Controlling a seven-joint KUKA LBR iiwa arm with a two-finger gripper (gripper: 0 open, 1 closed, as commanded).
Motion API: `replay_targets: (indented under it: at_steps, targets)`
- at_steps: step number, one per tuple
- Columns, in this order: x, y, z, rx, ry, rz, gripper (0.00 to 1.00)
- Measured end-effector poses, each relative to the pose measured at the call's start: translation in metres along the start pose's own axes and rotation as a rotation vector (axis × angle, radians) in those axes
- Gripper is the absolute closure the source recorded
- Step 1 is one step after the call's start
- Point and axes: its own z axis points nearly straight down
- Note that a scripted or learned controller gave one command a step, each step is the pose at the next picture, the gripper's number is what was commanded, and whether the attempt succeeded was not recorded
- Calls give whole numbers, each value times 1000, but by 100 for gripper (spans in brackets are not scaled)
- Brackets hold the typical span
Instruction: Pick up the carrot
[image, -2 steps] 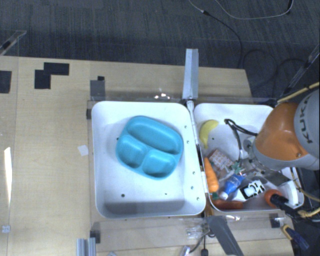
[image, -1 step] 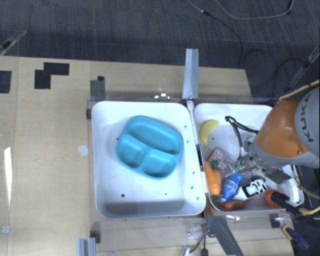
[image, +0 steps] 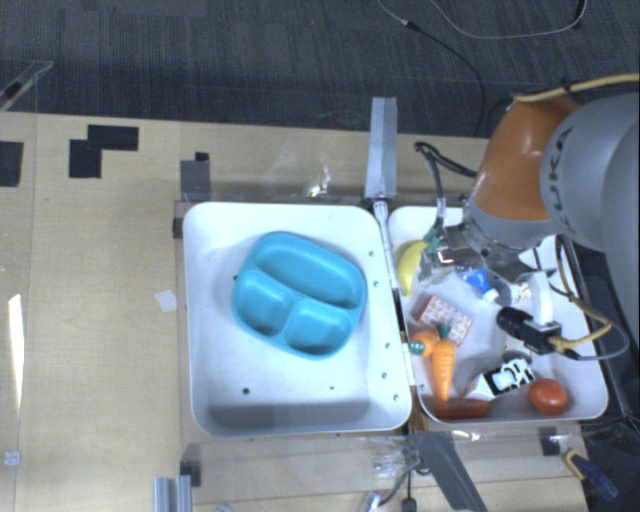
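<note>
The carrot (image: 441, 366) is orange with a small green top and lies lengthwise near the left wall of the right bin (image: 590, 398). The arm's wrist and gripper (image: 462, 258) hang over the upper middle of that bin, above and slightly right of the carrot and well apart from it. The wrist body hides the fingertips.
Around the carrot lie a pink speckled packet (image: 444, 318), a brown sausage-like piece (image: 462, 407), a red tomato (image: 548, 396), a black-and-white toy (image: 509, 376) and a yellow fruit (image: 409, 263). A blue divided plate (image: 298, 292) rests in the left bin (image: 215, 390). A metal post (image: 380, 150) stands between the bins.
</note>
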Motion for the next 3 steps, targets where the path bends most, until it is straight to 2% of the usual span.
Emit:
replay_targets:
  at_steps: [1,2,3]
  targets:
    - [-9,4,-100,-1,-1,-87,100]
    - [-29,11,-142,-1,-2,-260,100]
    - [-90,82,-155,-2,-3,-392,100]
